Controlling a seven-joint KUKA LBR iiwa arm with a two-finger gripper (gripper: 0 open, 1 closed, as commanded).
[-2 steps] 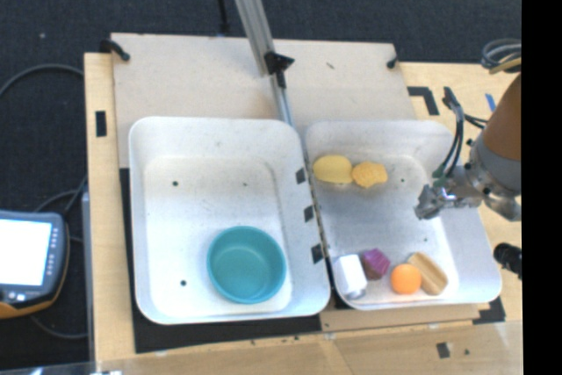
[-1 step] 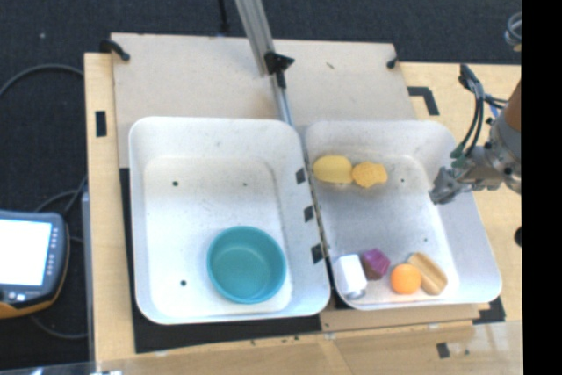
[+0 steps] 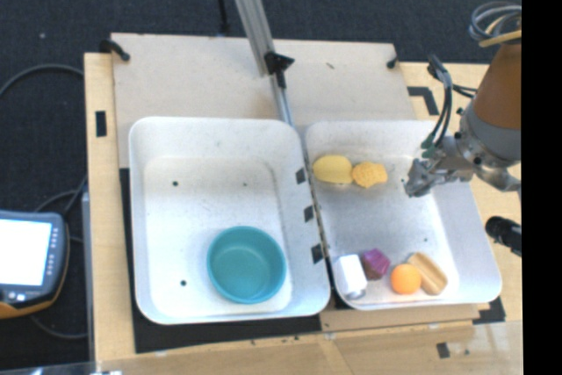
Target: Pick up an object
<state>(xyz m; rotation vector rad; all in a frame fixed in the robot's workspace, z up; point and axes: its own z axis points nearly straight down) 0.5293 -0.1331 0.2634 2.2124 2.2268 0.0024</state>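
Over the right-hand shallow white plastic bin [image 3: 457,281] my gripper [image 3: 420,183] hangs, close to that bin's far right part, with my grey wrist and orange band reaching in from the right. Whether my jaws are apart or together I cannot tell from this slanted overhead camera; they read as a dark clump, and nothing shows between them.

Taking that right bin as my landmark: toward its far side, left of my gripper and apart from it, lie a pale yellow rounded lump [image 3: 332,169] and a darker yellow knobbly lump [image 3: 369,176], touching side by side. Along the bin's near edge sit four more things in a row: a small white cylinder [image 3: 352,274] at the near left corner, a purple faceted piece [image 3: 376,263] just beside it, an orange ball [image 3: 405,278], and a tan bread-like roll [image 3: 429,272] touching the ball.

Left of the right bin, its twin left white bin [image 3: 158,154] holds a teal round bowl [image 3: 247,264] in its near right part, well apart from my gripper.
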